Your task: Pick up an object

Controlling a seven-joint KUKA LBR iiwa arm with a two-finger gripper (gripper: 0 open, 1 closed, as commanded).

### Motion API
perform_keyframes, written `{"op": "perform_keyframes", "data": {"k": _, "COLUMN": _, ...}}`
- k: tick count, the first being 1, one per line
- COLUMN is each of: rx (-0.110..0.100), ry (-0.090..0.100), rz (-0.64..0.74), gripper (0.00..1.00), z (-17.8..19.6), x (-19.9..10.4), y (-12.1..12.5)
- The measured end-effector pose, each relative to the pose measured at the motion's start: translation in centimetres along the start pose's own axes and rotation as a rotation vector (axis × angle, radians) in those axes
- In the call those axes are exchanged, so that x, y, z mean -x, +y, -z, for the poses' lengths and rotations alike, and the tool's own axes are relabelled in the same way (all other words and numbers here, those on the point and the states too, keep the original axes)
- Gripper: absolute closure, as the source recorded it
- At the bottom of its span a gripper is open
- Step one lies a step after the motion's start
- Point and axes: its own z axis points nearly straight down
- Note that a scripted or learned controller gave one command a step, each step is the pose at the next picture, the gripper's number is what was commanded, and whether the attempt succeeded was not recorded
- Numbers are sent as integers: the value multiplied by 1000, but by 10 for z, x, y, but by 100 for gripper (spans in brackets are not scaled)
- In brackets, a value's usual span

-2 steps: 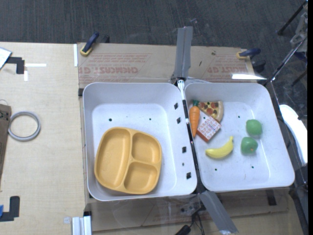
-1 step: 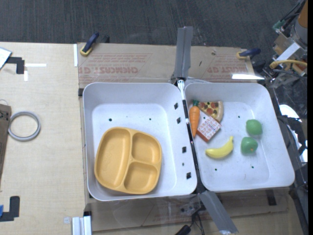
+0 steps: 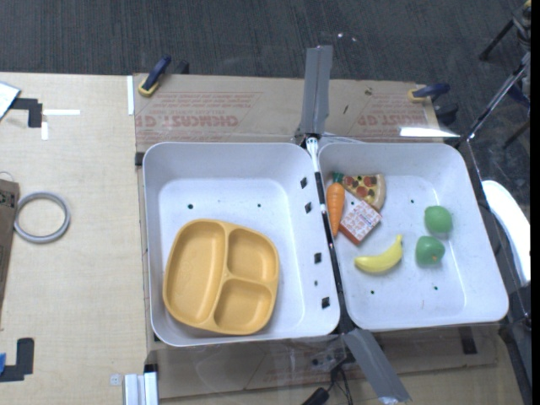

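Pincer state cannot be told; the pale counter [image 3: 76,142] carries a left bin [image 3: 148,226], a right bin [image 3: 481,298] and cardboard [image 3: 219,112], with dark carpet [image 3: 211,24] beyond.

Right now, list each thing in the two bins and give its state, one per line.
Yellow divided tray: flat in the left bin, right side up.
Carrot: lying along the right bin's left wall.
Pizza slice: lying flat beside the carrot.
Small red box: lying flat, touching the carrot.
Banana: lying apart.
Two green fruits: side by side, loose.
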Motion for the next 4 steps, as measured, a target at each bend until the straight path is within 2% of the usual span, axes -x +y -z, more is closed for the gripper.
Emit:
{"op": "perform_keyframes", "data": {"k": 1, "rx": -1, "ry": 0, "rz": -1, "gripper": 100, "z": -122, "x": 13, "y": -22}}
{"op": "perform_keyframes", "data": {"k": 2, "rx": 0, "ry": 0, "rz": -82, "gripper": 100, "z": 0, "x": 10, "y": 17}}
{"op": "perform_keyframes", "data": {"k": 3, "rx": -3, "ry": 0, "rz": -85, "gripper": 100, "z": -175, "x": -2, "y": 19}}
{"op": "perform_keyframes", "data": {"k": 4, "rx": -5, "ry": 7, "rz": -83, "gripper": 100, "z": -347, "x": 2, "y": 15}}
